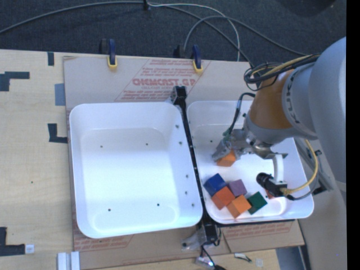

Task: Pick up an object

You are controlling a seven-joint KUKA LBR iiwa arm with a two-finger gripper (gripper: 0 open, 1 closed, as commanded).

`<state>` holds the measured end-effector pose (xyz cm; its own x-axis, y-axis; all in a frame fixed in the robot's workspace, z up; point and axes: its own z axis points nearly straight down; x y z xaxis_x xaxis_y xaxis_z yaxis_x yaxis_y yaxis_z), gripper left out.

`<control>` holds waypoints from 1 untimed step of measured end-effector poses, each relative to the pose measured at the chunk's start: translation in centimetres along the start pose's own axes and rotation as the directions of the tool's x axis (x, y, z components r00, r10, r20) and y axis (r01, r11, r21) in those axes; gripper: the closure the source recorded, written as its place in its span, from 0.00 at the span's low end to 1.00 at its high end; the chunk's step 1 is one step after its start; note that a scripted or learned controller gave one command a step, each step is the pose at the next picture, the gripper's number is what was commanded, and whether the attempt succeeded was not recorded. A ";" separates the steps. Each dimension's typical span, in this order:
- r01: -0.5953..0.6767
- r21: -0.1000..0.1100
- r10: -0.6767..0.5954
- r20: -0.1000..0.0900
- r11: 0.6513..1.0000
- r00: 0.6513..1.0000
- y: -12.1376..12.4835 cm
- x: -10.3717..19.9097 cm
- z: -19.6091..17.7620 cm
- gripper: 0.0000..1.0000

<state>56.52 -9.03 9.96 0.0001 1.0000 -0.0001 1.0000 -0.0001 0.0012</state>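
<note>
Left bin (84,151) white, bare floor showing; right bin (209,112) just beside it, a black strip between them; near end of the right bin holds a cluster, touching: blue block (214,183), orange-red block (223,196), purple block (237,187), orange block (239,206), green block (256,201); farther in, my gripper (226,154) sits at a small orange block (227,160); whether my fingers clasp it, I cannot tell.
</note>
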 end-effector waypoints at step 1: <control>0.006 -0.007 -0.006 -0.001 1.000 1.000 6.6 5.4 -9.3 1.00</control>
